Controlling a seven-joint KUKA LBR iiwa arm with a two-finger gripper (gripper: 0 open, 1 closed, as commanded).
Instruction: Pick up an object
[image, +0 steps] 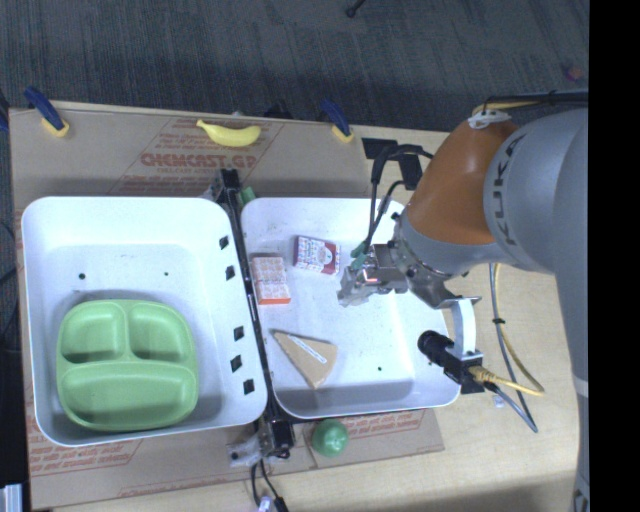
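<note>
In the right bin lie a small red and white carton, an orange and white box by the divider, and a tan wedge near the front. My gripper hangs over the middle of this bin, just right of the red carton and above the bin floor. Nothing shows between its fingers. The grey arm with its orange band covers the bin's right side.
A green divided plate fills the front of the left bin. A yellow banana lies on the cardboard behind the bins. A green ball sits in front of the right bin. Cables trail at the right.
</note>
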